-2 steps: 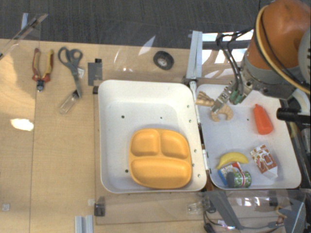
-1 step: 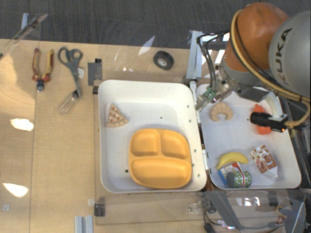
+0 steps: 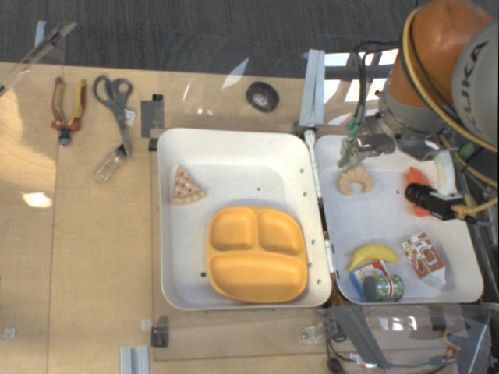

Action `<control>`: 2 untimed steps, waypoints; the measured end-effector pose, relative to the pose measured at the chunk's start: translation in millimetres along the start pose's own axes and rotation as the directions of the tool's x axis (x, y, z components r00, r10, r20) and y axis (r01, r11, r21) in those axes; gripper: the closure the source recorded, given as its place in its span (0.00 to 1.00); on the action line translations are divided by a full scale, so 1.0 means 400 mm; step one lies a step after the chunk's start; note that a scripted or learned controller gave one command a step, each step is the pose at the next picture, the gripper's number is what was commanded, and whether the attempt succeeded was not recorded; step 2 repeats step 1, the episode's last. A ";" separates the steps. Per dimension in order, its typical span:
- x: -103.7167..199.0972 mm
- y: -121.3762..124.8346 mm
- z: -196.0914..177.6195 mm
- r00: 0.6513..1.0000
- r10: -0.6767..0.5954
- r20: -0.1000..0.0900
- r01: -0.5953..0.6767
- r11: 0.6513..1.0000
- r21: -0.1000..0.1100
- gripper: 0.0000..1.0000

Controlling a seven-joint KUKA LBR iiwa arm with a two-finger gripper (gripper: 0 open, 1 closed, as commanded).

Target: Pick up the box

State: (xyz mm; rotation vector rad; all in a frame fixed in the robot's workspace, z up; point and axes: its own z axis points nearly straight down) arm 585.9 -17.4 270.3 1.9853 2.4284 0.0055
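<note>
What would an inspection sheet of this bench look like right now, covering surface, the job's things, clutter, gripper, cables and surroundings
Surface: wooden bench bearing left bin and right bin.
Job's things: box lying in right bin, untouched.
Clutter: yellow divided plate and pizza slice in left bin; croissant, banana, green can in right bin.
Gripper: gripper above the croissant, apart from the box.
Cables: yellow cable looping around the arm.
Surroundings: scissors, pliers, tape roll on the bench.
</note>
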 end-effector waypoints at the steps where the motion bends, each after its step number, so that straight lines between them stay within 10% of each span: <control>1: -0.207 -0.113 0.232 1.000 -0.005 0.000 0.005 1.000 0.002 1.00; 2: -0.207 -0.113 0.232 1.000 -0.005 0.000 0.005 1.000 0.002 1.00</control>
